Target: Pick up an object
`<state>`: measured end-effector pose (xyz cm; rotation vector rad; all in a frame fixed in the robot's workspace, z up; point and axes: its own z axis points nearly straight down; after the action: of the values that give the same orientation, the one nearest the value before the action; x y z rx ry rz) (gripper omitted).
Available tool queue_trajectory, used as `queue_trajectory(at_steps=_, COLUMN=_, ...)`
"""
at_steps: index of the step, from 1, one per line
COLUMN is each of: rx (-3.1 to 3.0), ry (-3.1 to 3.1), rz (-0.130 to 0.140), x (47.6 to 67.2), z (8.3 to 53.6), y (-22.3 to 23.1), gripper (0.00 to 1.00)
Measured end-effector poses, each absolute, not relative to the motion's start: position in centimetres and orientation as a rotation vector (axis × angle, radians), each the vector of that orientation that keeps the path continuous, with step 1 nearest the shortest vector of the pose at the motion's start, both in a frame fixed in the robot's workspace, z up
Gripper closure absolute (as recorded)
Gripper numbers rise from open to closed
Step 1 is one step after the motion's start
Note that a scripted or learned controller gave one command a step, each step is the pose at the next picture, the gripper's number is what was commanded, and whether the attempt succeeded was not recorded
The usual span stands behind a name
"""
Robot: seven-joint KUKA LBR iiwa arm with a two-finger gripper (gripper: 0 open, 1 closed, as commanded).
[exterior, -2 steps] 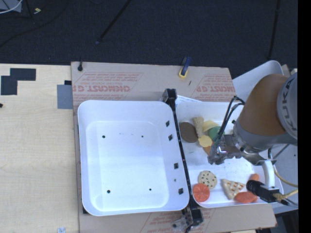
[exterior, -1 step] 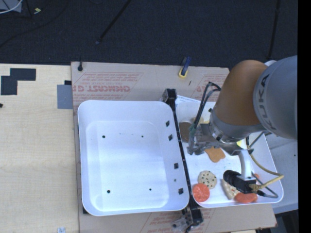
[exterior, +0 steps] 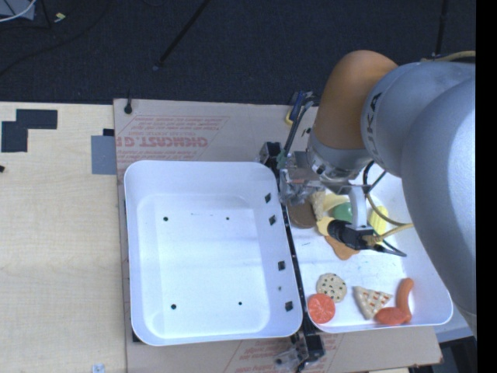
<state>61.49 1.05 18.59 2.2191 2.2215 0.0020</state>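
The grey arm (exterior: 435, 154) comes in from the right and bends down over the far corner of the food bin (exterior: 436, 308); its end effector (exterior: 301, 186) sits low there, close to the wall next to the second bin (exterior: 140, 208); I think it is so low because it wants to grab something from the little heap in that corner; I cannot tell if the end effector is wide or narrow, or if it has hold of anything, because the wrist is in the way

The heap is the thing to pick from, I guess; it has one brown piece (exterior: 303, 216) right by the end effector, a yellow piece (exterior: 335, 205) partly under the arm, and one flat orange-brown piece (exterior: 339, 249) just beside them; these lie bunched and touching, so it may be hard to take only one

At the near end of the same bin four more toy foods lie apart from the heap, with room around them: one cookie (exterior: 331, 285) with dark dots, one red round slice (exterior: 321, 308) touching it, one triangle slice (exterior: 371, 300), and a red sausage (exterior: 400, 303) that may be two, I cannot tell

There are two white bins side by side on a sheet of cardboard (exterior: 178, 134), and that lies on the wooden surface (exterior: 62, 247)
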Motion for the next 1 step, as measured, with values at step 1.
queue_trajectory(at_steps=1, rx=2.223, ry=2.222, rz=-0.002, x=61.83, z=18.72, y=2.35, gripper=1.0)
